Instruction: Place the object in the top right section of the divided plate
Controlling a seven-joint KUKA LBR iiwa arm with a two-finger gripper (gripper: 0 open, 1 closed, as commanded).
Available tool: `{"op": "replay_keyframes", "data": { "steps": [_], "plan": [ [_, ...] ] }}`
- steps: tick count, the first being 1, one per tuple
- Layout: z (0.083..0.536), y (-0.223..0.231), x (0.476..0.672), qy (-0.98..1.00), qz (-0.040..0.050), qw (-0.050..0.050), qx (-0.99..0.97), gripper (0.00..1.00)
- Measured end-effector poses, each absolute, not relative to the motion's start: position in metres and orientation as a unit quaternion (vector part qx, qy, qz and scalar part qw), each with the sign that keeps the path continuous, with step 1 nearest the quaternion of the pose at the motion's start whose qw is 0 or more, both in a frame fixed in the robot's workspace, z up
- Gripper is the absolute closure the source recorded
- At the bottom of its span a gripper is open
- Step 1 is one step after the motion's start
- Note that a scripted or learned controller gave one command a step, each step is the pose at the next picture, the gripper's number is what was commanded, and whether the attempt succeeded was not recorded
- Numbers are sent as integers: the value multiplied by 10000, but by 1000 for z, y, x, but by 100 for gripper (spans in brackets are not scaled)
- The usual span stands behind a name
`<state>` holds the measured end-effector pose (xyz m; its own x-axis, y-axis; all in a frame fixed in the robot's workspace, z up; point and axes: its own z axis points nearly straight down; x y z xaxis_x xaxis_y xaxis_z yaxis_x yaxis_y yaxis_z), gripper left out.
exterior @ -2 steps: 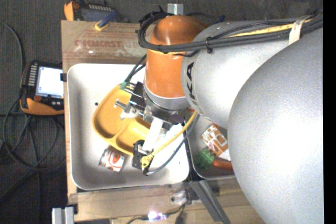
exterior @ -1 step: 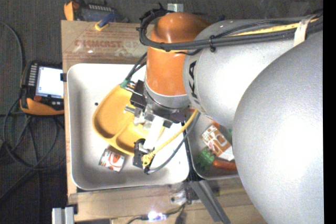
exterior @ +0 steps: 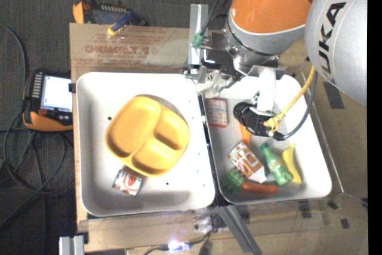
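A yellow divided plate (exterior: 148,134) lies tilted in the left bin (exterior: 89,188), with nothing in its sections. My gripper (exterior: 210,82) hangs under the orange wrist at the back of the right bin (exterior: 316,188), over the wall between the two bins. Just in front of it lies a small red and white packet (exterior: 217,112). I see nothing held beneath the gripper; the wrist hides much of it.
A small red and white can (exterior: 127,182) lies in the left bin in front of the plate. At the right bin's front are an orange patterned carton (exterior: 245,159), a green bottle (exterior: 275,165), a yellow piece (exterior: 290,158), a green piece (exterior: 233,179) and a red pepper (exterior: 260,189).
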<state>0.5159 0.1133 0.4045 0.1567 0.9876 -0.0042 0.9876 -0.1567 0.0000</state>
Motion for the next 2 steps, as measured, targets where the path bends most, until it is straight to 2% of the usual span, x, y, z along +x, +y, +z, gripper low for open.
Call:
{"op": "replay_keyframes", "data": {
  "steps": [1,2],
  "plan": [
    [311,234,493,6374,-30,-8,7705,100],
    [434,199,484,5735,-15,13,8192,100]
  ]
}}
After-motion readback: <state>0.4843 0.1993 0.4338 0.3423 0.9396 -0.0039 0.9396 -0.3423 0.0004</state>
